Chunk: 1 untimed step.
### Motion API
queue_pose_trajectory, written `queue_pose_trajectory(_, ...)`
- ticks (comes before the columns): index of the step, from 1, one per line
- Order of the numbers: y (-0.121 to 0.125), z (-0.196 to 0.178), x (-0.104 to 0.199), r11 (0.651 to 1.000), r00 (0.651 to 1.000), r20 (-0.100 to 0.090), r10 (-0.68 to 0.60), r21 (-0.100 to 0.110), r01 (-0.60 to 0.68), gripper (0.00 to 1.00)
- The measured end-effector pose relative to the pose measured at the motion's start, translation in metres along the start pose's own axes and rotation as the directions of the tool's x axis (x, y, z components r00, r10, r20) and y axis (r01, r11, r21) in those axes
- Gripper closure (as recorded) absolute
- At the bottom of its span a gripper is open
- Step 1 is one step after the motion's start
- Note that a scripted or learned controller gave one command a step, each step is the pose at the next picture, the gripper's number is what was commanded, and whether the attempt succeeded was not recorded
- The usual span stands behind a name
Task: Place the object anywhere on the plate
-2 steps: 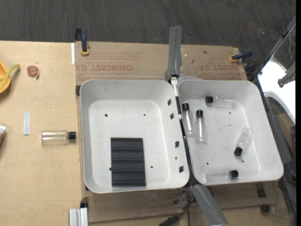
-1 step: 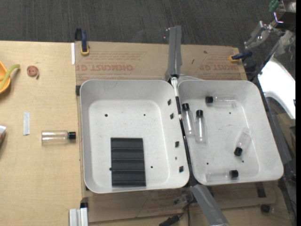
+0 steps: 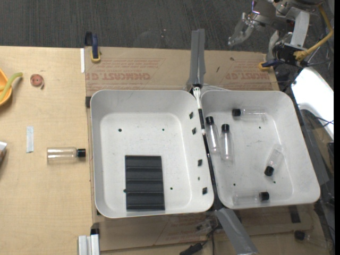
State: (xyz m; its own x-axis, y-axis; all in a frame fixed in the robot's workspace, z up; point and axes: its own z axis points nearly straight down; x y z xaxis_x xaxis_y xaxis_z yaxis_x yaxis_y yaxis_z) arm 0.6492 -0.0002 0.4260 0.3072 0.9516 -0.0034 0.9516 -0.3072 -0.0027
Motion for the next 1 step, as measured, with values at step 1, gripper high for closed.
queue_pose_trajectory(1, 0.0074, -0.0142, -0.1187, 1.000, 1.000, -0.001, -0.026, -0.001, 0.026, 0.00)
